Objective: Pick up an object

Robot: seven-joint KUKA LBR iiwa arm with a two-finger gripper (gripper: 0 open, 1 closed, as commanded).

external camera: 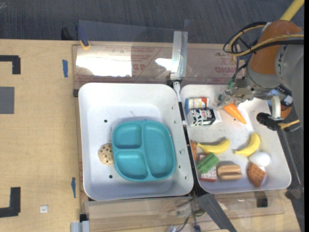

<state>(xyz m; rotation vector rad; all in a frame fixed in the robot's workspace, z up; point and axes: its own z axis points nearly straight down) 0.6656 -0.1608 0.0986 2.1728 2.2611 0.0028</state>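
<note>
Reaching down with the hand [235,94] to the carrot [234,111] in the right bin [282,175], grip too blurry to tell; next, closing on it.

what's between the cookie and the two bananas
In the camera view, the teal divided tray lies between the cookie in the left bin and the bananas in the right bin, along with the two bins' adjoining walls.

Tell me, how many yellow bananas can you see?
2, both in the right white bin: one curved yellow toy banana near its middle, another curved yellow toy banana further right. More could be hidden under the arm.
</note>
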